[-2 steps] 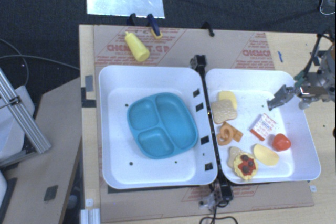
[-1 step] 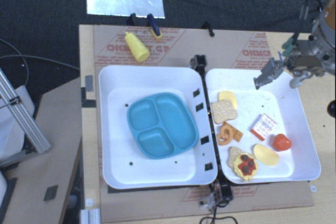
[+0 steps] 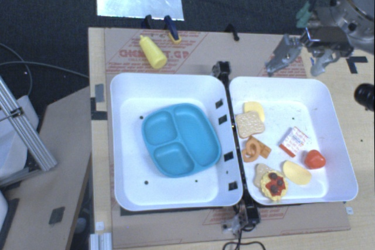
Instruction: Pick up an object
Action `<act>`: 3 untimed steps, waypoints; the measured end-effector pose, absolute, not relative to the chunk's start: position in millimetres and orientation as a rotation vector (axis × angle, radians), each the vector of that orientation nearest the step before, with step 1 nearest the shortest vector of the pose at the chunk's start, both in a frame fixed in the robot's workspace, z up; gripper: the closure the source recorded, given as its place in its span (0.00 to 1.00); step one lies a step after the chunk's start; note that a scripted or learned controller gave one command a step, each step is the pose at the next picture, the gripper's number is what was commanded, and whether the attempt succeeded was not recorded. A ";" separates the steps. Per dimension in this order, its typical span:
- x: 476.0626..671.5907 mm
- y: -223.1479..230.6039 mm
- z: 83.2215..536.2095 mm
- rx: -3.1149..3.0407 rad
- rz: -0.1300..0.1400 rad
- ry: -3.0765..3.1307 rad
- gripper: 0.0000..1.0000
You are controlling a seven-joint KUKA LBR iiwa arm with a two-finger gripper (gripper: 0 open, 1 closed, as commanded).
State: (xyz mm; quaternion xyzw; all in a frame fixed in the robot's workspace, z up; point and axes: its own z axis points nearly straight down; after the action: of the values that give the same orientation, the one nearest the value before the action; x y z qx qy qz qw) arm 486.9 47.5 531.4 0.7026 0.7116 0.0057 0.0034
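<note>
Two shallow white bins sit side by side on the bench. The left bin (image 3: 126,126) carries a blue divided tray (image 3: 180,139) near its middle. The right bin (image 3: 328,126) holds the small things a pick could take: a pale yellow piece (image 3: 254,108) near the bin's upper left corner, a tan cracker (image 3: 249,124) just below it, touching or overlapping it, and a brown pretzel-like piece (image 3: 254,149) under that. Toward the bin's right side lie a white and red packet (image 3: 294,141) and a red tomato-like object (image 3: 315,159). Along the front edge rest a yellow slice (image 3: 297,173) and a round pastry with dark red topping (image 3: 272,182), just beside each other.

The gripper (image 3: 304,61) hangs over the bench beyond the far edge of the right bin, near that bin's far side, with its two grey fingers (image 3: 281,58) spread apart and nothing between them. All the objects in the right bin lie nearer the camera than the gripper, well apart from it; the pale yellow piece and the cracker are closest.

A yellow bottle (image 3: 152,51) lies on the bench beyond the left bin's far edge.
</note>
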 end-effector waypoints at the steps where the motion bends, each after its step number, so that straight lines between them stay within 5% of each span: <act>1: 487.0 43.1 537.7 2.208 0.008 2.230 1.00; 2: 485.4 35.0 375.4 2.228 -0.017 2.226 1.00; 3: 486.2 21.7 304.1 2.225 -0.007 2.222 1.00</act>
State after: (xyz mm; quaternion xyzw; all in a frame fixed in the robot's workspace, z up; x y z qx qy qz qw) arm 486.2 21.7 304.1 0.7075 0.7067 -0.0022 -0.0016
